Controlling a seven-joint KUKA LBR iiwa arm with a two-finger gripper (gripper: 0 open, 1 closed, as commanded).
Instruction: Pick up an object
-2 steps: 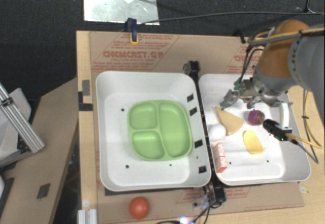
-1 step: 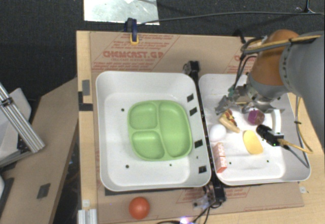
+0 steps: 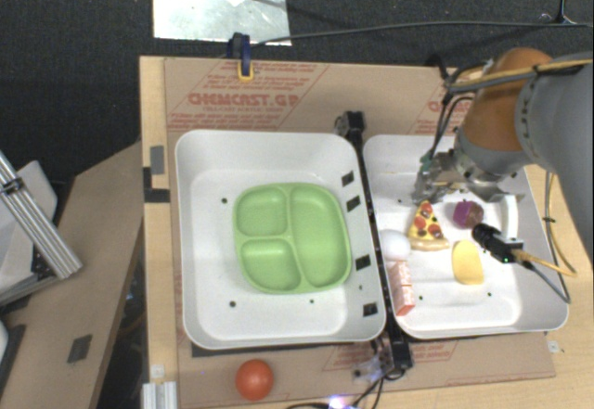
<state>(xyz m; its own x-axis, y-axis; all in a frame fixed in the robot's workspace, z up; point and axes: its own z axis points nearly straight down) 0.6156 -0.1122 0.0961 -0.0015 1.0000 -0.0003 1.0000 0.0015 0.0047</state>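
My gripper (image 3: 434, 186) hangs low over the right bin (image 3: 445, 319), just above the upper tip of a toy pizza slice (image 3: 428, 226). A purple round object (image 3: 466, 211) lies just right of the slice. Below it sits a yellow block (image 3: 468, 262). A white egg-like ball (image 3: 395, 245) rests by the bin's left wall, and a red-and-white can (image 3: 403, 287) lies beneath it. Nothing shows between the fingers.
The left bin (image 3: 209, 305) holds a green divided tray (image 3: 291, 236). An orange ball (image 3: 254, 378) lies on the cardboard in front of the bins. A blue-and-yellow clamp (image 3: 241, 57) grips the cardboard's far edge. A metal rail (image 3: 32, 222) stands at the left.
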